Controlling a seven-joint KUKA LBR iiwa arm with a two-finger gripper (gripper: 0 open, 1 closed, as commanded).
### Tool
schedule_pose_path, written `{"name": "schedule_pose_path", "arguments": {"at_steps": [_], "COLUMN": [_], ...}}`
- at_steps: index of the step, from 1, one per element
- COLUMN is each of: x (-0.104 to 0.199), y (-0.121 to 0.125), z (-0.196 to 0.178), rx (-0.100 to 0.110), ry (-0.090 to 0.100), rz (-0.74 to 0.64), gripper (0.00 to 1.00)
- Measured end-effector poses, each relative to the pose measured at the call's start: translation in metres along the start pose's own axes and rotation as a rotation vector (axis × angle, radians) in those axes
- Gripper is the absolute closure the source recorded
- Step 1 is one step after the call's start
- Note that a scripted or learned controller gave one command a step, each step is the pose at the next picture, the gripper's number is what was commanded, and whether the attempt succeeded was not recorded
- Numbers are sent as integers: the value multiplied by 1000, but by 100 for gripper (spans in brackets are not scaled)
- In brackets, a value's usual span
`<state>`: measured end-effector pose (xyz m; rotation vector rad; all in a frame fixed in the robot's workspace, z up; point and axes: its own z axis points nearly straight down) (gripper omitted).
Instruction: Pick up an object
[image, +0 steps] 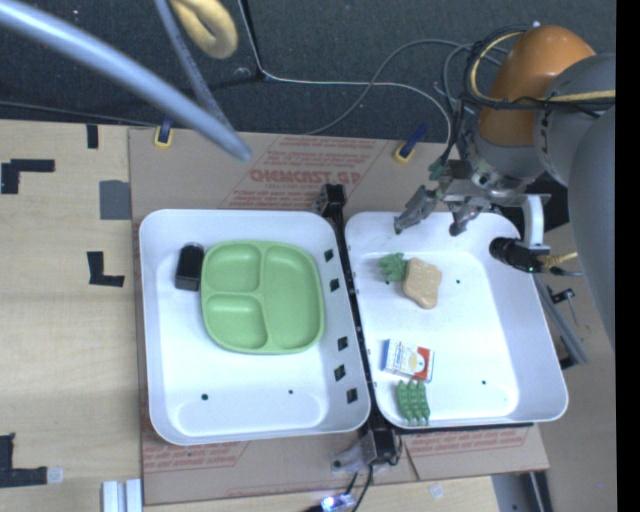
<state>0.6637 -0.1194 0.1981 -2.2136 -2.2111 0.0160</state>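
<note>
Down front in the right bin (520, 390), a green toy (412, 400) sits just below a small carton (409, 359). Further back, a tan lump (424, 283) touches a green sprig (393, 266). The hand (433, 219) hovers over the bin's far edge, fingers spread, gripping nothing. Left bin (170, 400): green plate (263, 297), black block (189, 267) beside it

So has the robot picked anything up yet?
Not yet. Nothing sits between the open gripper fingers; it hangs over the right bin's far edge. The tan lump, green toy, small packet and green block all lie in the bin. Choosing, grabbing and lifting one are all left.
</note>
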Motion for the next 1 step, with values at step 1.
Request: {"name": "schedule_pose_path", "arguments": {"at_steps": [1], "x": [0], "y": [3], "z": [-10], "rx": [-15], "ry": [-2], "rz": [-3], "gripper": [0]}}
